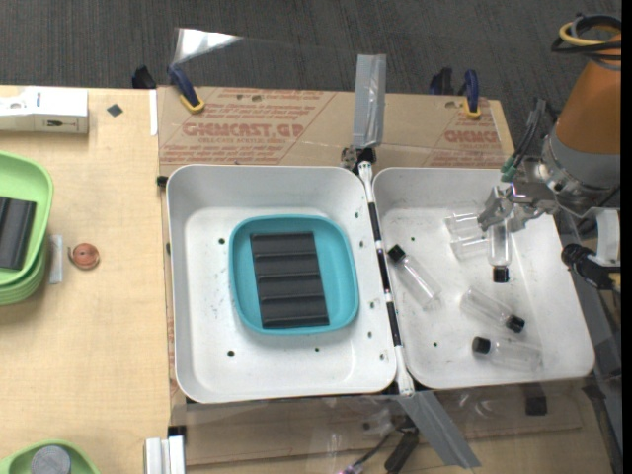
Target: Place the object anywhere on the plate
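Clear vials (491, 313) lie scattered in the right bin (568, 358), nearest the camera, right of the teal plate (341, 265); farther back, the gripper (499, 217) has its fingers clamped on one upright vial (499, 250), well apart from the plate

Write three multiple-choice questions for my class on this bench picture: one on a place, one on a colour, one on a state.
1. Where is the plate?
A. left bin
B. right bin
C. on the cardboard

2. What colour is the plate's rim?
A. red
B. teal
C. yellow

3. How does the vial at the gripper stand?
A. flat in the left bin
B. upright, black cap down
C. on the plate

Answers: 1 A, the plate sits inside the left bin. 2 B, its rim is teal around a dark ridged centre. 3 B, it hangs upright over the right bin.
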`<state>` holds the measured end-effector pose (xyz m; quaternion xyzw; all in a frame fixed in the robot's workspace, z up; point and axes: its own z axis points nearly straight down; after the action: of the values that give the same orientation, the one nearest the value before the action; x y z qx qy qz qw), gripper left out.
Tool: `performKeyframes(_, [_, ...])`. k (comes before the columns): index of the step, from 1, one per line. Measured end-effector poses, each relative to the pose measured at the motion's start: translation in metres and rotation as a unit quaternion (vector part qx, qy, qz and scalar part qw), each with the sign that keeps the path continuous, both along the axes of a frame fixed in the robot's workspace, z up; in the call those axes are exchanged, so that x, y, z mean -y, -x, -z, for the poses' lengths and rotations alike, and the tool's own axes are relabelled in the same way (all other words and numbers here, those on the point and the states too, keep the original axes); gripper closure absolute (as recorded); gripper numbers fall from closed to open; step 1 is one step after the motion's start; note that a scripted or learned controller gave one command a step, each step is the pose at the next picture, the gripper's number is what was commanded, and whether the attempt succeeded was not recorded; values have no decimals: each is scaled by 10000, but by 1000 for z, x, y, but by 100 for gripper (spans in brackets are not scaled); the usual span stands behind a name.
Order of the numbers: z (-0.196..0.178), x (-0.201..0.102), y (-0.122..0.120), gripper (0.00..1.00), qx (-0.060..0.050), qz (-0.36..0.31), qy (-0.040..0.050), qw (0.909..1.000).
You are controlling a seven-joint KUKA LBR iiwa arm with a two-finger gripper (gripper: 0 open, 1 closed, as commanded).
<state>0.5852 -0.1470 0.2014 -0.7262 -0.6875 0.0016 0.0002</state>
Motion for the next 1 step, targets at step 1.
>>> performKeyframes(1, [11,-67,70,100,-3,-1202,-13,9928])
